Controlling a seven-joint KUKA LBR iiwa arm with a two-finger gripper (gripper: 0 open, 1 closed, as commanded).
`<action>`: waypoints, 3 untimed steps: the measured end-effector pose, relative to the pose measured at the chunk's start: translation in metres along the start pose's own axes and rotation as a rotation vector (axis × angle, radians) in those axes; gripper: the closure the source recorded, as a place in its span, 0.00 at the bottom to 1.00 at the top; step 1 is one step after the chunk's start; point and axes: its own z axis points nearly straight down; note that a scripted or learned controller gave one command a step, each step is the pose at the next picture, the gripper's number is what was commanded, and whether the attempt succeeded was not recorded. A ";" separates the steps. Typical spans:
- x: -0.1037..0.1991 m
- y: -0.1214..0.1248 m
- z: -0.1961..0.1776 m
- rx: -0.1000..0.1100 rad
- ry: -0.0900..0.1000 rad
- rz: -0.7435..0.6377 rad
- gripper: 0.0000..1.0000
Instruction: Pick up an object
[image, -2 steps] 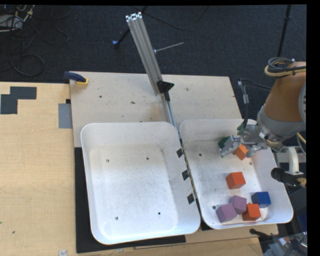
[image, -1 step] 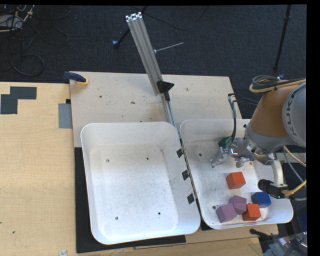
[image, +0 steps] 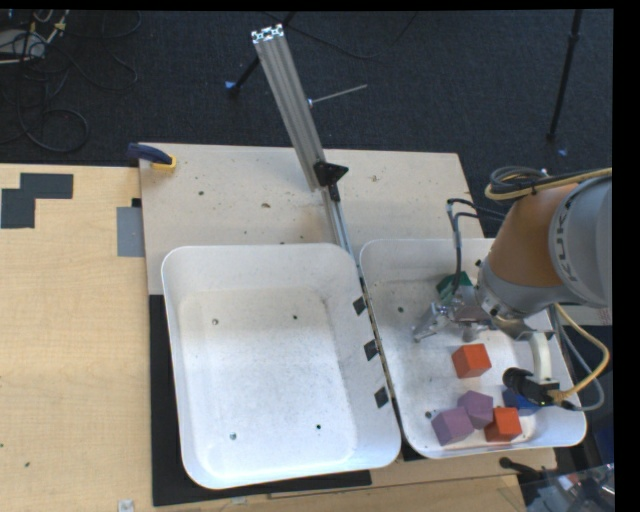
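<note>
Robot arm (image: 548, 245) reaching into the right of two white bins on a counter (image: 250, 195).

The left bin (image: 265, 365) sits beside the right bin (image: 400, 270), touching along their shared edge. The grey and orange arm enters from the right, its claw (image: 432, 322) low over the right bin's middle; whether it is released or clenched cannot be told. Near the right bin's lower corner lie an orange cube (image: 471, 360), two purple cubes (image: 463, 417), a smaller orange block (image: 504, 424) and a blue piece (image: 520, 399).
</note>
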 end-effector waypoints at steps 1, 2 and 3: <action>-0.001 0.000 -0.010 0.000 0.001 0.007 1.00; -0.003 -0.009 -0.059 -0.003 -0.001 0.006 1.00; -0.004 -0.007 -0.102 -0.004 -0.001 -0.004 1.00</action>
